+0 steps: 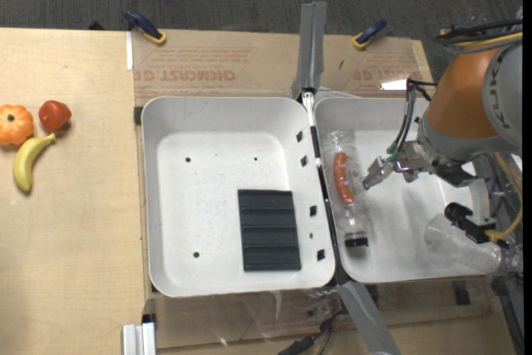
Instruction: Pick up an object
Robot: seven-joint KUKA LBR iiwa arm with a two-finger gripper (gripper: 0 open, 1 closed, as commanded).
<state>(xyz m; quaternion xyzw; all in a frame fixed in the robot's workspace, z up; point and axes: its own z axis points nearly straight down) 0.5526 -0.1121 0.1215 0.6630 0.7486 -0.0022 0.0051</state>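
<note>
In the right bin point(399, 266) a clear plastic bottle point(346, 199) lies lengthwise along the left wall, with something orange-red point(342, 176) inside it and a black cap point(357, 242) at its near end. My gripper point(376, 173) hangs over the right bin just right of the bottle's middle, pointing toward it. I see nothing held in it. A clear plastic cup point(455, 244) lies in the bin's near right corner. In the left bin point(151, 179) a black ridged block point(269, 230) lies flat near the front.
The arm's orange band point(470, 96) and grey wrist cover the right bin's far right part. A banana point(27, 162), an orange point(14, 125) and a red fruit point(55, 115) sit on the bench far left. Blue clamps point(145, 27) point(368, 32) hold cardboard behind the bins.
</note>
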